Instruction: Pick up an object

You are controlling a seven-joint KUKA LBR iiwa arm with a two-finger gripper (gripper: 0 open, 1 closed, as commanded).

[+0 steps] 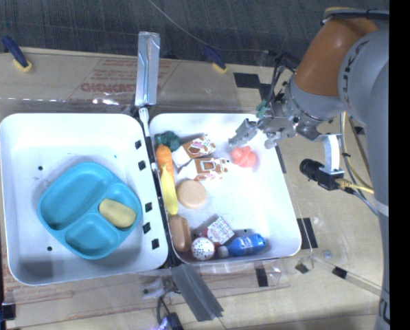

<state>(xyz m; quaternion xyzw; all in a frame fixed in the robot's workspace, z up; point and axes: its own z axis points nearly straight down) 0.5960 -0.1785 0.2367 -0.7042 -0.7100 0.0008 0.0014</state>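
**Ana:** Over the right bin [287, 215], near its upper right corner, that's where the claw [249, 135] hangs. Grey arm [359, 67] behind it, orange band above the wrist.

**Ben:** Is it holding anything?

**Ana:** Nothing shows between the fingers. They look spread a little, so I'd call it parted, with nothing in its grip. A pink-red round object [244, 157] lies just below the claw on the bin floor; whether they touch, I cannot tell.

**Ben:** What else is in that bin, going from the pink thing?

**Ana:** Left of it, two small gingerbread-house toys [206, 158], one above the other. Further left, along the bin's left wall, a green piece [167, 140] at the top, then an orange carrot [164, 158], a yellow banana [169, 191] and a brown sausage-like piece [179, 232]. Down and left of the pink thing sits a round tan bun [191, 194]. Along the bottom wall: a white speckled ball [202, 249], a small printed packet [220, 229] and a blue bottle [247, 244] on its side.

**Ben:** And the left bin [12, 157]?

**Ana:** A blue divided plate [67, 205], well apart from the pink thing, with a yellow potato-like lump [117, 212] in its right compartment. Both bins sit side by side on the desk [328, 253].
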